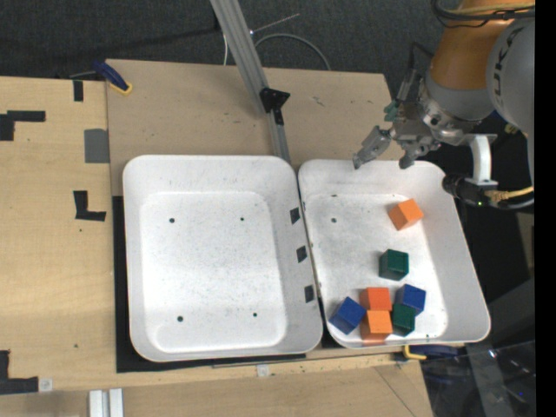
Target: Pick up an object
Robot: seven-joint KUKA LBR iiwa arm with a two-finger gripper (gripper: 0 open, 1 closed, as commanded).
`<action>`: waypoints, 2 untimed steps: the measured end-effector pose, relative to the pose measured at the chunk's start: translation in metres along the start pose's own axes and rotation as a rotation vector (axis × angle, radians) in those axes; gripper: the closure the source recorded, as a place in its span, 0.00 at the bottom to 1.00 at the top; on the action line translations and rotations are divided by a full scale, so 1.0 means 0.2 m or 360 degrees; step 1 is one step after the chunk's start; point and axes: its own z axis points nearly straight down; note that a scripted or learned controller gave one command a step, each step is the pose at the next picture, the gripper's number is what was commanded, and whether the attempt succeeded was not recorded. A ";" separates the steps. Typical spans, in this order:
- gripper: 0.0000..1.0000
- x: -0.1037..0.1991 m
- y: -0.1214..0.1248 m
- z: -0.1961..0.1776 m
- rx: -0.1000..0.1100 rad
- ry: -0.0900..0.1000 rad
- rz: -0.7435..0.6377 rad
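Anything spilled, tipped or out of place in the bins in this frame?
Nothing stands out. All seven blocks lie inside the right bin: one orange block apart, the rest clustered toward the near edge. The gripper hangs open over the bin's far rim, holding nothing.

Even, fairly bright light falls from above, and the picture is sharp enough to show specks on the white bins. The left bin (208, 254), well left of and below the pincer (384, 153), glares nearly to blank white across its floor. Shadows are soft and short under the blocks. Beyond the worktop (174, 102), the surroundings fall dim and grainy.
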 end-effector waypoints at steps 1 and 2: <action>0.00 0.00 0.00 0.00 0.0000 0.0000 0.0000; 0.00 0.00 -0.02 0.22 0.0006 -0.0003 0.0001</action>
